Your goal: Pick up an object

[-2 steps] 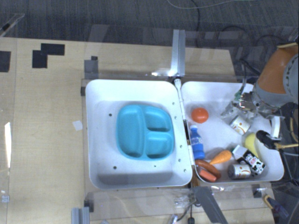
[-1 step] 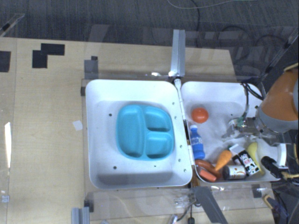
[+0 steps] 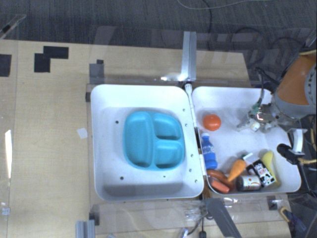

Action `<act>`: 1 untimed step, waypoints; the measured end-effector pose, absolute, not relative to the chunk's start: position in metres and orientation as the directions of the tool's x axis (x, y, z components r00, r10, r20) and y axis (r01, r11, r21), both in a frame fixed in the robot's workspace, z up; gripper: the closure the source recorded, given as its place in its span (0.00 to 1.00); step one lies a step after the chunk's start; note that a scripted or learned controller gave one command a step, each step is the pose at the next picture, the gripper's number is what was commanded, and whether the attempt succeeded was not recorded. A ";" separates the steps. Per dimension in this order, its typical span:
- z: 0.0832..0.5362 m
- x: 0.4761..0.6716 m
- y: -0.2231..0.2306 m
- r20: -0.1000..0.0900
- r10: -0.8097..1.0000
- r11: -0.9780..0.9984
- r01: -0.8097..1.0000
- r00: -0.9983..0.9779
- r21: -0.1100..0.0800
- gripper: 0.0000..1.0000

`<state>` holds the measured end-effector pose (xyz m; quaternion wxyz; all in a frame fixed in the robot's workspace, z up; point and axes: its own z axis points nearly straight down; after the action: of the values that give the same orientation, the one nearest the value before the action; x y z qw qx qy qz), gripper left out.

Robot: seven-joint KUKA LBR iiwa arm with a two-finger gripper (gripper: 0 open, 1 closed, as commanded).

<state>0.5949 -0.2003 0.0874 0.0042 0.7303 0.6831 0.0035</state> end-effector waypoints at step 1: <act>0.096 0.596 -0.198 0.003 0.998 -0.063 0.998 0.063 0.010 1.00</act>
<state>0.5961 -0.1980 0.0961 0.0027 0.7292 0.6843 0.0045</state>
